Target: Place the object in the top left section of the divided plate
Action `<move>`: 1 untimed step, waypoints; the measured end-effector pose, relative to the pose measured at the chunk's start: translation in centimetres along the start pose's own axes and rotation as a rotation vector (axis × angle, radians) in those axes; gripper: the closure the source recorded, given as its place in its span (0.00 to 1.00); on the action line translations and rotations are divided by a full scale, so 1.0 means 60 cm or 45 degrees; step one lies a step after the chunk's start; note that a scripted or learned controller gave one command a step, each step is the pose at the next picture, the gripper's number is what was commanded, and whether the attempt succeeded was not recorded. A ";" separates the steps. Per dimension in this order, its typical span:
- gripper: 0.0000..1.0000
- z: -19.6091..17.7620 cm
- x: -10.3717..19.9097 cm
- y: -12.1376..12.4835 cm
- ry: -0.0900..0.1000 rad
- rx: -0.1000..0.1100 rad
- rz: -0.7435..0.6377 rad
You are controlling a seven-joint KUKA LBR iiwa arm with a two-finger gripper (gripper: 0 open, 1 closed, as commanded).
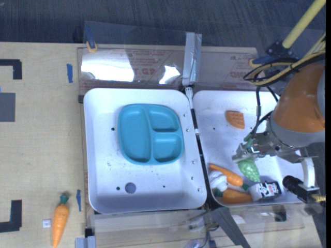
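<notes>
Bearing unreadable print, black-and-white carton (pixel 269 189).

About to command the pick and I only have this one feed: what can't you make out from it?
- Gripper: the wrist hides its fingers; open or shut unclear.
- Green item under the gripper: partly covered, so contact is unclear.
- Small carton: label too small to read.
- Pile by the right bin's near wall: carrots overlap; what lies beneath is hidden.

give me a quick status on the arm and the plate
Gripper low in right bin, over the green toy. Blue plate in left bin, sections bare. Carrots crowd the green toy.
</notes>
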State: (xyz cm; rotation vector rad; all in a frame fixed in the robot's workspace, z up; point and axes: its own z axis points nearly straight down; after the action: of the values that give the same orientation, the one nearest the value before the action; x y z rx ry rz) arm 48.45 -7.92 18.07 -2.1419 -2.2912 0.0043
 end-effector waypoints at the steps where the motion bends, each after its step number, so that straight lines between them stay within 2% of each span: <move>1: 1.00 -0.082 0.022 0.144 -0.002 -0.001 0.156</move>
State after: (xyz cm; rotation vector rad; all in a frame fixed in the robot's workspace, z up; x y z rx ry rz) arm 57.02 -6.02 22.95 -2.2800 -2.1571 0.0057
